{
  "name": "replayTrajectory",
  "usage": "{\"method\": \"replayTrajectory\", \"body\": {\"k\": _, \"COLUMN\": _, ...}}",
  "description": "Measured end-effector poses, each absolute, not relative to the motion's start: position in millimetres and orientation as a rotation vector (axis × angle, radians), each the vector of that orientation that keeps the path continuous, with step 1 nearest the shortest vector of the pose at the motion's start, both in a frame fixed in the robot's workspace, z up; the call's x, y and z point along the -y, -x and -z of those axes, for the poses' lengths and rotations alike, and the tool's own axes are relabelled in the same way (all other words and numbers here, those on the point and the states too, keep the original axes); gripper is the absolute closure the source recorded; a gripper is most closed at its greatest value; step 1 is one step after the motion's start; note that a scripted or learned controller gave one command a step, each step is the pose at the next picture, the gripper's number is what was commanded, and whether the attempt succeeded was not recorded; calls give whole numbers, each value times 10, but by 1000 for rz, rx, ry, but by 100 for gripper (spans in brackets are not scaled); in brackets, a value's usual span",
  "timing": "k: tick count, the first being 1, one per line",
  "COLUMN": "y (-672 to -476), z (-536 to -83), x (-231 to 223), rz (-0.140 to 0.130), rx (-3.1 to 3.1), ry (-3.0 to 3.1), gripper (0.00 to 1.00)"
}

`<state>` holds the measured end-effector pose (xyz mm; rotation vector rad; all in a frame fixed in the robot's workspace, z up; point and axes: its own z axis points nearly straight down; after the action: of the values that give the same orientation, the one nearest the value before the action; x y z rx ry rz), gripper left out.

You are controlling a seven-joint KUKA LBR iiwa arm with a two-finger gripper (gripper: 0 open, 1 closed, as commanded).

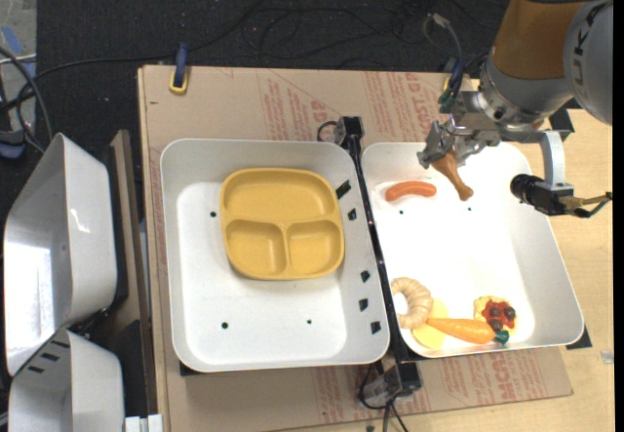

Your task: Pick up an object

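My gripper [447, 153] hangs over the far left part of the right bin [546, 255]. It is shut on a brown drumstick-shaped toy [456, 180]. The toy slants down and to the right from the fingers, and its free end is just above the bin floor. A red-orange sausage [410, 190] lies on the bin floor just left of the toy, apart from it. At the near edge of the same bin are a pale shrimp [413, 298], an orange carrot [461, 330] and a small red-and-yellow food piece [495, 312].
The left bin [195, 313] holds a yellow three-compartment plate [283, 223]. A black divider [369, 235] runs between the two bins. A black fitting [534, 190] on the arm juts over the right bin's far right. Cables lie on the dark floor behind the bench.
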<state>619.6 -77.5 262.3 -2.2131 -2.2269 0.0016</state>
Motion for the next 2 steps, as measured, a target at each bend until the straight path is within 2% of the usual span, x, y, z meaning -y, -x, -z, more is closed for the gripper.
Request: {"method": "replayTrajectory", "body": {"k": 2, "y": -6001, "z": -2643, "x": -238, "rz": -2, "rx": 2227, "ry": 2214, "gripper": 100}}
